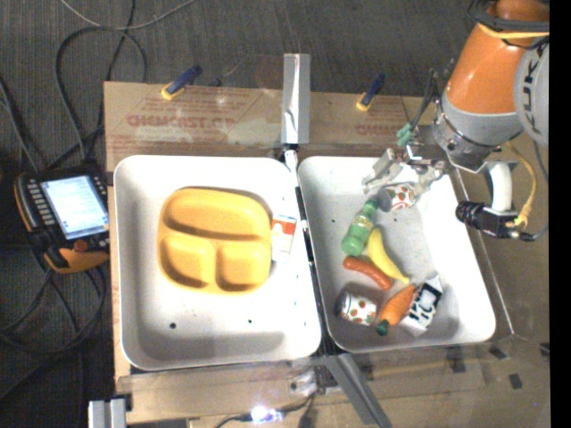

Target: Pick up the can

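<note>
The can lies on its side near the front edge of the right bin, its printed white wall facing up. A carrot rests against its right end, and a black-and-white carton sits just beyond the carrot. A red sausage-shaped item lies just above the can, with a banana and a green bottle farther back. This crowding leaves the can's left end and front side as the freer approach.

The gripper hangs over the rear of the right bin, well apart from the can. A small red-and-white object sits just below it; whether the fingers are spread or closed on it cannot be determined.

The left bin holds a yellow divided tray and a small carton at its right edge.
</note>
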Robot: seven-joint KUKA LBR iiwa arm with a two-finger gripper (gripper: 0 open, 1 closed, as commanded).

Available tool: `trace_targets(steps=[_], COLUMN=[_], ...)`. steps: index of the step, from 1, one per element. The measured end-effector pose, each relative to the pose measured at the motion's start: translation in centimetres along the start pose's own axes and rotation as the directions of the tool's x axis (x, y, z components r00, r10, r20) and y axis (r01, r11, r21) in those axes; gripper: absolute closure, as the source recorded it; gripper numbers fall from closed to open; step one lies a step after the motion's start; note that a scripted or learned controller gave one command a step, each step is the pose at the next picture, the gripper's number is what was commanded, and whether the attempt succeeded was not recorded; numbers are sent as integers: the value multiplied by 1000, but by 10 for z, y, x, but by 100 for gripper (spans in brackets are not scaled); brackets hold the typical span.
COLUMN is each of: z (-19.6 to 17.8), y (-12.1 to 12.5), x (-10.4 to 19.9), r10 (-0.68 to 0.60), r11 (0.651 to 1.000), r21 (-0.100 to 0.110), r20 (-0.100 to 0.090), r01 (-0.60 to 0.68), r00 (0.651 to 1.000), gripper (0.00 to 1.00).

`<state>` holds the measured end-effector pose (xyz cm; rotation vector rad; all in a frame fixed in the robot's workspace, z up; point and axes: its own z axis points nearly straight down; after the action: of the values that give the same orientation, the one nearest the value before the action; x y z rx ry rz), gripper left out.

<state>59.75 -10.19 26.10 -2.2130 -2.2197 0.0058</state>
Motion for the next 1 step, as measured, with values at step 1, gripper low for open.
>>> trace_targets(steps=[1], z=[30], y=[1], x=[-88], r10=[-212], r11=[977], r21=[-1], r20=[3], r01=[212], r00=[977], gripper=[0])
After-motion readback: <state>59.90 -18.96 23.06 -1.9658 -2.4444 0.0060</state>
